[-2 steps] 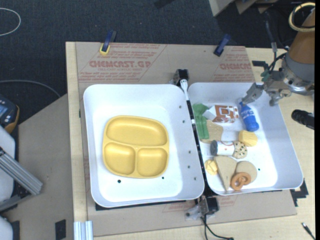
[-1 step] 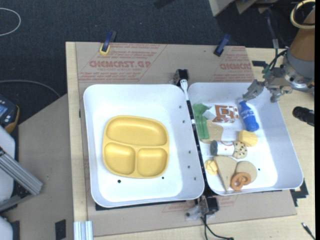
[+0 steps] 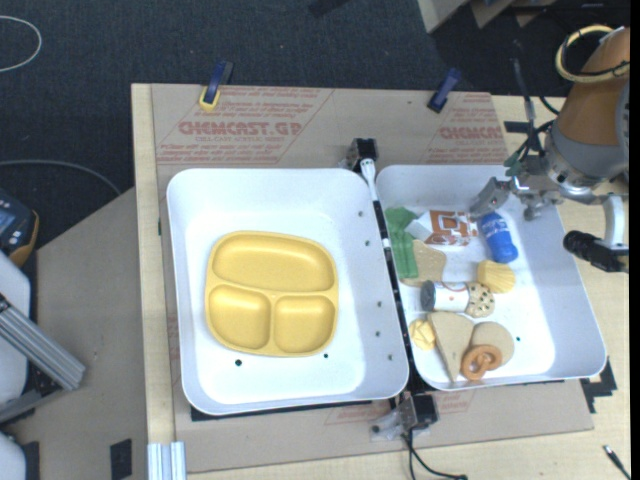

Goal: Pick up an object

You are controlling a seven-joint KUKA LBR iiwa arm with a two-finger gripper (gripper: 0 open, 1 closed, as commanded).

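L bin (image 3: 190, 268) — yellow tray (image 3: 271, 293); R bin (image 3: 560, 328) — toys.

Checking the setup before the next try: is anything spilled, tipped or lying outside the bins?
Nothing stands out. The yellow tray lies flat in the left bin; the small items are jumbled together but all inside the right bin.

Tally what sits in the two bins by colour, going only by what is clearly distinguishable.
Yellow: 3 - divided tray, two small pieces
Green: 1 - strip
Blue: 1 - bottle
Tan: 2 - flat pieces
Total: 7
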